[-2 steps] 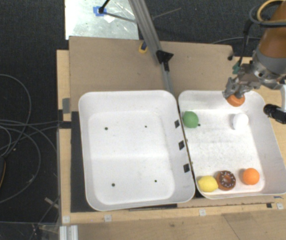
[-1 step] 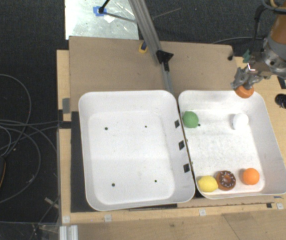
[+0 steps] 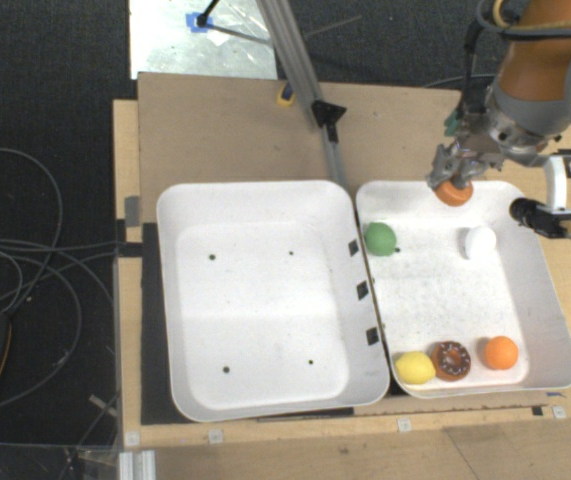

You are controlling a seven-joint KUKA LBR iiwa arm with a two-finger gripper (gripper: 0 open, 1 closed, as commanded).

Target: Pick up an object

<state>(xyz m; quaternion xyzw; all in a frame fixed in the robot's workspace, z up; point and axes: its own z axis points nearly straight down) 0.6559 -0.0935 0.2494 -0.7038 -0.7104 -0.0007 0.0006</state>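
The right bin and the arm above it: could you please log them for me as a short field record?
pincer: at the right bin's far rim, over an orange object
orange object: directly beneath the pincer; grip not discernible
right bin: green ball, white object, lemon, doughnut, orange
left bin: white, beside the right bin

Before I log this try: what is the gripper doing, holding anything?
Gripper: closed on the orange object at the far edge of the right bin; it sits between the jaws.
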